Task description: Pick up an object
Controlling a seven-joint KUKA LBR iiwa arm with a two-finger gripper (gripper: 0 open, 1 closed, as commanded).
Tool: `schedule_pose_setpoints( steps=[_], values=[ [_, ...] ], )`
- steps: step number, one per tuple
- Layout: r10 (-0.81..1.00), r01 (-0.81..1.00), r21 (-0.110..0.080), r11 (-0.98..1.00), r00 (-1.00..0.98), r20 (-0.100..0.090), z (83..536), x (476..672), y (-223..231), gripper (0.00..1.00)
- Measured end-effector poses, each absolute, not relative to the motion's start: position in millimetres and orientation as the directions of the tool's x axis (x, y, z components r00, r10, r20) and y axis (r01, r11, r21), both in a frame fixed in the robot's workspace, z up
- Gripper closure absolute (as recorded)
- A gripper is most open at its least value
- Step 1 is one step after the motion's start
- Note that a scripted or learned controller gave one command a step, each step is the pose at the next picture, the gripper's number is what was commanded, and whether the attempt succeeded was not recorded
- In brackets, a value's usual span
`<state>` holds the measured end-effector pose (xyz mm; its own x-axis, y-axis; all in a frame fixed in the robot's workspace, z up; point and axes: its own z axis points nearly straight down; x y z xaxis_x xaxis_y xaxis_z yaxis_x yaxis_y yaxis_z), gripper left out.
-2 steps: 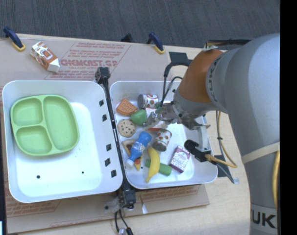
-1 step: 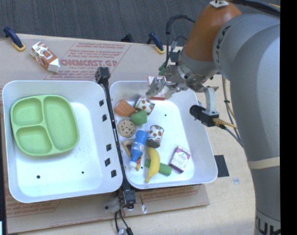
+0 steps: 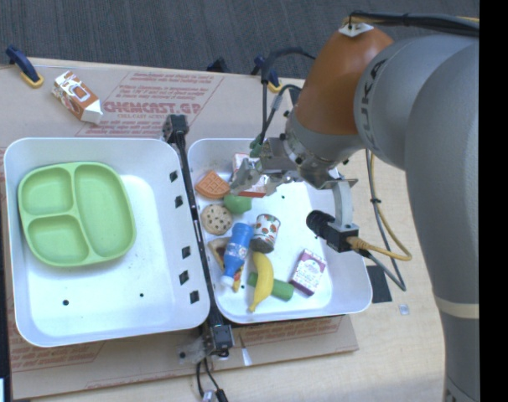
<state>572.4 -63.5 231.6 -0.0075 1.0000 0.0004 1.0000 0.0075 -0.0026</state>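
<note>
While the gripper [image 3: 252, 174] hangs over the right bin [image 3: 350, 287], I cannot tell its fingers' state. A banana [image 3: 261, 280] lies below.

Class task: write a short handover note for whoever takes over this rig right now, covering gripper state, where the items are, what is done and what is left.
Gripper: low over the far end of the right bin; nothing visibly held.
Right bin: banana, blue bottle, cookie, small can, purple carton, plus green pieces.
Left bin: green divided plate.
Small carton lies on the cardboard outside the bins.
Done: arm positioned over the pile.
Left: grasp one item and lift it.
</note>
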Motion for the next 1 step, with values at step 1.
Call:
schedule_pose_setpoints(
  steps=[1],
  values=[
    [1.0,1.0,-0.002,0.005,-0.005,0.001,260.9,493.1,-46.4,1.0]
  ],
)
